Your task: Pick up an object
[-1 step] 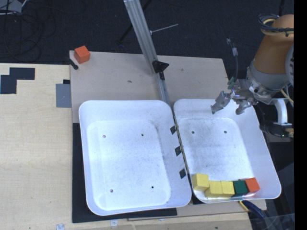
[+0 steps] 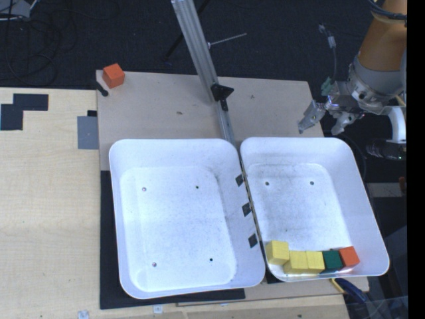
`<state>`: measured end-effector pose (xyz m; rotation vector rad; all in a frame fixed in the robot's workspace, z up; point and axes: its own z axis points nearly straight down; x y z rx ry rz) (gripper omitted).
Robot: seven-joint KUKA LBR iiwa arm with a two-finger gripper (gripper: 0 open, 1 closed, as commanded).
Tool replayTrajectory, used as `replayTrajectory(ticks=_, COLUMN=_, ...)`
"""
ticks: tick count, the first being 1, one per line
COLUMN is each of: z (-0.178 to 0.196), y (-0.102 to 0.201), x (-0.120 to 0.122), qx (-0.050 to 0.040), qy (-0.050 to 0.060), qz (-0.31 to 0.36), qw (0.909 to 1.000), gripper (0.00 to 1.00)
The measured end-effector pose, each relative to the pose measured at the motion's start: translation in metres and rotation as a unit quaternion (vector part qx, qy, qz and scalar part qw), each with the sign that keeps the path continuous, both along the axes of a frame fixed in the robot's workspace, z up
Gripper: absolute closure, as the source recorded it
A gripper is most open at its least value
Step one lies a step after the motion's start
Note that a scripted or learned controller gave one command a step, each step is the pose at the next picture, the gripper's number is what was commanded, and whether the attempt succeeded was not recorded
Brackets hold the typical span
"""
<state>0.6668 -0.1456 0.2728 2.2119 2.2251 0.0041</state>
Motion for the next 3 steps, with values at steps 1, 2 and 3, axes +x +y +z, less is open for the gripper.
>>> replayTrajectory(ticks=1, z=0.017, y=0.04, x=-0.023, qx=0.0011, qy=0.003, qz=-0.001, qw=1.0, gripper=0.0)
replayTrajectory(ticks=2, z=-0.014, y=0.004, x=-0.007, qx=-0.0003, qy=0.004, qz=-0.004, qw=1.0, gripper=0.0)
replayTrajectory(ticks=3, z=-0.012, y=0.006, x=-0.008, qx=0.0003, qy=0.004, qz=-0.003, qw=1.0, gripper=0.0)
